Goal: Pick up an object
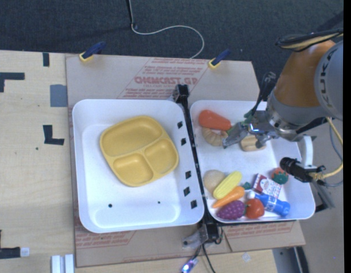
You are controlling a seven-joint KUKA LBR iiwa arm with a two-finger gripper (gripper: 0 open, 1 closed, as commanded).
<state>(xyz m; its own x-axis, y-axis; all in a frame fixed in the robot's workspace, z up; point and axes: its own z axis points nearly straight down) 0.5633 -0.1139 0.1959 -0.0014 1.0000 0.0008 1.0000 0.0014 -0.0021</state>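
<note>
**Gripper Low in the Toy Food Bin**

The gripper (235, 136) hangs low in the right bin (303, 212), near its back wall. Its fingers are a little apart, with nothing between them. A tan bread piece (212, 136) sits just to its left, touching an orange carrot (214, 120). Another tan piece (252, 144) lies under the wrist. The middle of this bin is bare. At the front sit corn (227, 183), purple grapes (232, 210), a tomato (254, 208) and a small carton (267, 185). The left bin (84, 209) holds a yellow tray (139, 150).
</note>
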